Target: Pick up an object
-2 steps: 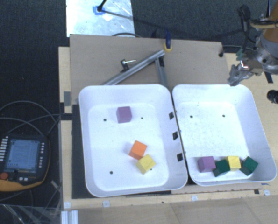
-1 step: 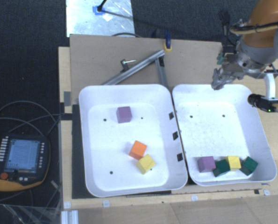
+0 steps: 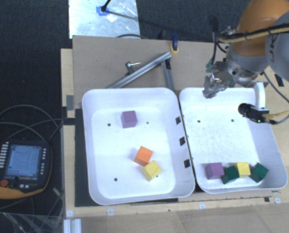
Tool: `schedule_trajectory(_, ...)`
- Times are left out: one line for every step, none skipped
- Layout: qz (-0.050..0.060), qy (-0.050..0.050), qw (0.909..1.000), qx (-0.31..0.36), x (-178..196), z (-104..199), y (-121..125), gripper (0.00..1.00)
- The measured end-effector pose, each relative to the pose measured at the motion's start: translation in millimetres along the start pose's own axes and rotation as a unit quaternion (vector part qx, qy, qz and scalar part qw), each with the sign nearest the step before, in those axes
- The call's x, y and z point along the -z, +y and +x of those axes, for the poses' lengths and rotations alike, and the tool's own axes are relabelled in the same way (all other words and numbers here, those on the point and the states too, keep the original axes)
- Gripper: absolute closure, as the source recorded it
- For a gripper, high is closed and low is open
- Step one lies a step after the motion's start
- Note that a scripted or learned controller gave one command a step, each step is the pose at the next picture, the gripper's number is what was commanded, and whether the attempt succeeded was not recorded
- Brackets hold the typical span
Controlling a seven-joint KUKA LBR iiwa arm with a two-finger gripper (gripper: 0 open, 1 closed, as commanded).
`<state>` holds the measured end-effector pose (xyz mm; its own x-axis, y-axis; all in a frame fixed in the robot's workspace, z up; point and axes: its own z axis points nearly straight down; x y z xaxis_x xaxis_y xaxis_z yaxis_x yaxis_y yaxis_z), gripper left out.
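Blocks crowded in a far corner, the jaws (image 3: 213,90) poised at the opposite rim.

In the right bin (image 3: 222,130), a purple block (image 3: 214,170), a dark green block (image 3: 229,174), a yellow block (image 3: 243,168) and another green block (image 3: 258,171) sit touching in a row against the near wall; a grab there would likely strike a neighbour or the wall and slip. The left bin (image 3: 100,130) offers easier picks: a lone purple cube (image 3: 128,119), and an orange cube (image 3: 144,155) touching a yellow cube (image 3: 151,170). The jaws hang over the right bin's far edge, well apart from every block; I cannot tell whether they are apart or together.
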<state>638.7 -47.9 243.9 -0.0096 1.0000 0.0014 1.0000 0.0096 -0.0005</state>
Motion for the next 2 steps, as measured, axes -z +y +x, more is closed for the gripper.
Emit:
schedule_trajectory(-0.001, 0.0, 1.0, 0.001, 8, 53, -6, 1.0)
schedule_trajectory(0.0, 0.0, 1.0, 0.0, -5, 101, -10, 1.0)
